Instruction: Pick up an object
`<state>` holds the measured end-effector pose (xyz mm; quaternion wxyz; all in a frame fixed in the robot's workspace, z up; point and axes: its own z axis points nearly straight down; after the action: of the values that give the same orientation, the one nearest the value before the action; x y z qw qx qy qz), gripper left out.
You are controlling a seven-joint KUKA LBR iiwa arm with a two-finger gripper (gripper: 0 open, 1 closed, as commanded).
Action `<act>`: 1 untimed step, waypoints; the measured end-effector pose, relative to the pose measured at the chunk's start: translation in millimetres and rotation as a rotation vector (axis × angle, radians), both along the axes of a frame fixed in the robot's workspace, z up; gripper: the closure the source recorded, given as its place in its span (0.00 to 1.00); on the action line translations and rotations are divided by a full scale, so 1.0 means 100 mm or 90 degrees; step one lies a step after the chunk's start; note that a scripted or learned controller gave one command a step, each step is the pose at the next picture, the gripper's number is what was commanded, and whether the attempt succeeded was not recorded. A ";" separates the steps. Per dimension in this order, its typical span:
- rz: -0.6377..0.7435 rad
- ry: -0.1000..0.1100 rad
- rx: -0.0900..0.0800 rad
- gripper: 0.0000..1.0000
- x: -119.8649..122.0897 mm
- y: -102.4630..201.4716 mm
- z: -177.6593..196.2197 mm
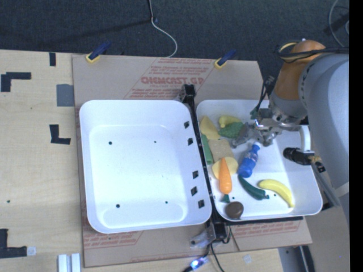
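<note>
The right bin holds several toy foods. Among them are a blue bottle, an orange carrot, a banana, a dark green pepper, a green leafy piece, yellow pieces and a brown round item. My gripper hangs low over the bin's back part, just above the blue bottle's cap and right of the leafy piece. Its fingers are open and hold nothing.
The left bin lies beside the right one, with a black hinge strip between them. The grey arm with its orange band covers the right bin's far right side. A cable runs behind the bench.
</note>
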<state>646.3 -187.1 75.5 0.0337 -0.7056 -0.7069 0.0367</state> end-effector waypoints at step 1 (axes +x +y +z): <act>-0.001 -0.001 -0.003 0.00 0.00 0.06 0.00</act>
<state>646.4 -180.6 75.7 0.0315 -0.7059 -0.7066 0.0374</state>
